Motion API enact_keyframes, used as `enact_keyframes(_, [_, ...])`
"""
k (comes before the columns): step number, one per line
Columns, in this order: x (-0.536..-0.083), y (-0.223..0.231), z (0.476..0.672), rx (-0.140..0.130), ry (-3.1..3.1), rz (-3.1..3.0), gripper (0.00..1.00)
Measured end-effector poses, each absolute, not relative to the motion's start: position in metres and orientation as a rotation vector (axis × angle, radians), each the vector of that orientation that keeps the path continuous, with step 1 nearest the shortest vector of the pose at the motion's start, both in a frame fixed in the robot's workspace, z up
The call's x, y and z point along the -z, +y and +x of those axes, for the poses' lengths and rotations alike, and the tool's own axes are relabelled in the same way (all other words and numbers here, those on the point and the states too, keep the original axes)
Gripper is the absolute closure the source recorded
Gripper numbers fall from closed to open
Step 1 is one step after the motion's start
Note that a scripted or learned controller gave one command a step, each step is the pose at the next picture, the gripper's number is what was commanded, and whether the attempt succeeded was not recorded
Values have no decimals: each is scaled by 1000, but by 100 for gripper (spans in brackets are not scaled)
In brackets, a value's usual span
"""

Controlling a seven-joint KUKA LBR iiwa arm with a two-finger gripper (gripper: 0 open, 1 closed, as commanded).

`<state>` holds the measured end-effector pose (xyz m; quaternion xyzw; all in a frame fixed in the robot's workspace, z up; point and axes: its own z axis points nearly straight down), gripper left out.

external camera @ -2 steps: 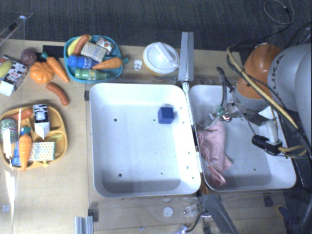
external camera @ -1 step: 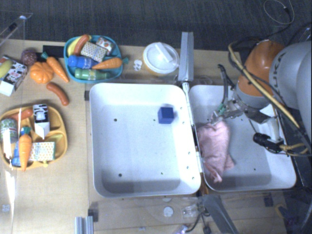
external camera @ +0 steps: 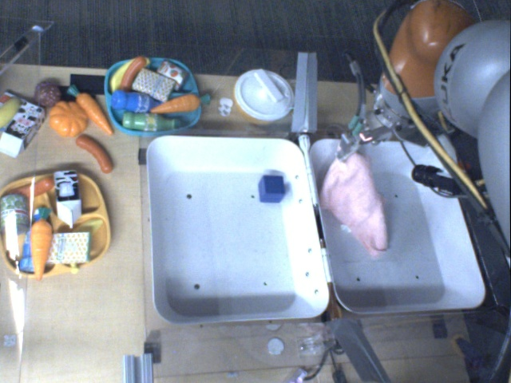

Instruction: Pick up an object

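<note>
Arm (external camera: 471, 62): grey with an orange band; enters from the 2 o'clock corner of the scene and reaches over the right bin's far edge.
Gripper (external camera: 349, 146): at 11 o'clock within the right bin (external camera: 447, 286); its fingers are closed on the upper tip of the pink cloth, which shows pinched between them.
Pink cloth (external camera: 357, 202): a soft, elongated bundle hanging from the gripper toward 5 o'clock; its lower end lies near the middle of the right bin; whether that end rests on the floor cannot be told.
Blue cube (external camera: 272, 187): in the left bin (external camera: 200, 294), toward 1 o'clock from that bin's centre; well apart from the gripper.
White lidded cup (external camera: 263, 95): on the bench at 12 o'clock, just beyond the left bin's far rim.
Blue bowl (external camera: 152, 94): at 11 o'clock, filled with toy food.
Yellow plate (external camera: 97, 214): at 9 o'clock, bearing toy food and small cartons.
Loose toys: an orange pumpkin (external camera: 65, 120) and a sausage (external camera: 95, 154) on the bench between bowl and plate.
</note>
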<state>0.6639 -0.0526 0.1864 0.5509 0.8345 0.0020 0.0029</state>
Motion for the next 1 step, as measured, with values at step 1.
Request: enact_keyframes(1, [-221, -74, 653, -4, 2848, 1311, 100])
